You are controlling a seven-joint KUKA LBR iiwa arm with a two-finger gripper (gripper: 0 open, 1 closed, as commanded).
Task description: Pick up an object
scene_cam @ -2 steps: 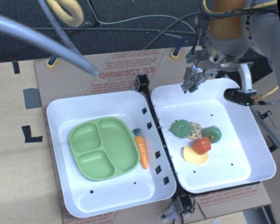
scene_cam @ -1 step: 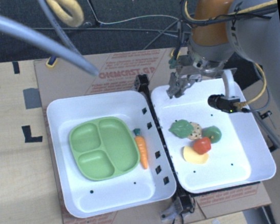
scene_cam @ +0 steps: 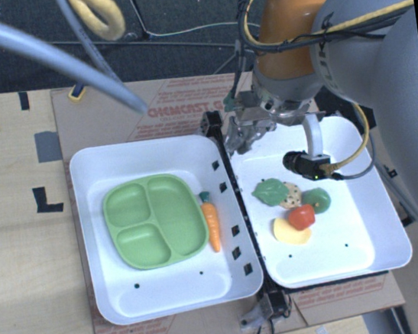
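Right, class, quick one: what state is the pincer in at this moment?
Pincer: cannot be told; it sits above the bins' dividing edge, with nothing seen held.

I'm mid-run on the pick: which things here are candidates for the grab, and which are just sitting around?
For the job:
gripper, above the right bin's far-left corner
toy pile in the right bin: green leafy piece, cookie, red tomato, yellow piece
carrot in the left bin

Lying about:
green divided plate
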